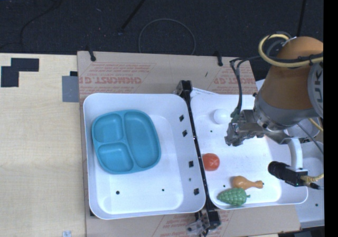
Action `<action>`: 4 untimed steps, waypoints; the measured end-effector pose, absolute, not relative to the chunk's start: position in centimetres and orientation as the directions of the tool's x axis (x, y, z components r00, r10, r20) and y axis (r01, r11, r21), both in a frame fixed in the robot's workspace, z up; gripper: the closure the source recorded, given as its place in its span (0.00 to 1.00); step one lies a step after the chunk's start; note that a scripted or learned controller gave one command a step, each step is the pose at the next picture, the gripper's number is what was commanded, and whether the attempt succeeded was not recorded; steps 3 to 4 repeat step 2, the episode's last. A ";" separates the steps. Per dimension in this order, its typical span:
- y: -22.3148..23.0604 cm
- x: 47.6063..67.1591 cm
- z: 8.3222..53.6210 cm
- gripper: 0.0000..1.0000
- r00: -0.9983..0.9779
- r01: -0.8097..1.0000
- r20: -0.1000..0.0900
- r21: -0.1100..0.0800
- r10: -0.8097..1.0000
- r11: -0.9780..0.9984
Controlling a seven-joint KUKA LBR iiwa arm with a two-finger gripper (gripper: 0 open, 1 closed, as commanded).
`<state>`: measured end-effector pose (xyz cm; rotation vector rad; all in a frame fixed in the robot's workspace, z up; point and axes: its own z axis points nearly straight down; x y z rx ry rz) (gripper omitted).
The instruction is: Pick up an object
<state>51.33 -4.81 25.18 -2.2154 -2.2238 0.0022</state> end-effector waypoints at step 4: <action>6.2 51.7 24.3 1.00 -0.005 1.000 0.002 -0.005 1.000 0.005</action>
